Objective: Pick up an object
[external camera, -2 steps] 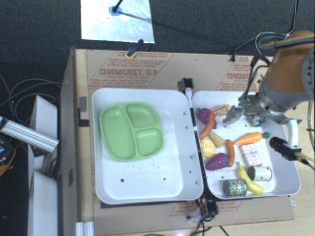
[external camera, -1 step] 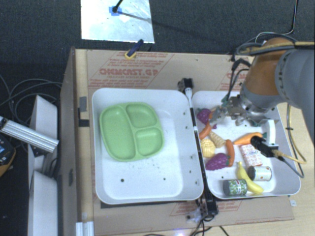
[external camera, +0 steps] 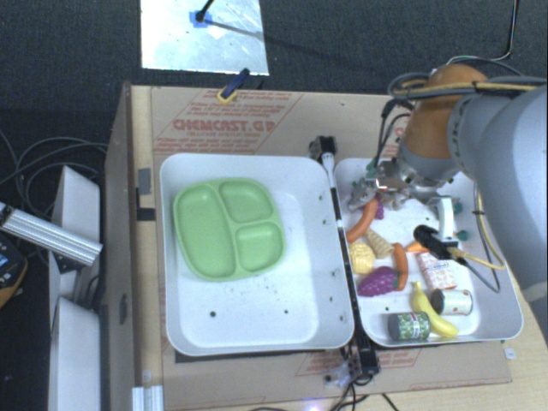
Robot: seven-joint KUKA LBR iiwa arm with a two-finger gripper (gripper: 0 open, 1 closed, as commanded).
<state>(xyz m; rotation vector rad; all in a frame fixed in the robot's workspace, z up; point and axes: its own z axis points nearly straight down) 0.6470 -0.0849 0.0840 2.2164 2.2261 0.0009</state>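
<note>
Right bin (external camera: 505,315): gripper (external camera: 379,188) over hot dog (external camera: 364,219).

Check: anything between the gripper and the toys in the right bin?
Nothing visible. The gripper is low over the right bin's far end, right at the hot dog's upper tip. The corn, grapes, banana and can lie nearer the camera, uncovered.

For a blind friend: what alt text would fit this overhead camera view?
A grey robot arm reaches from the right over a white bin of toy food: hot dog, corn, banana, can. The left bin holds a green divided plate.
</note>
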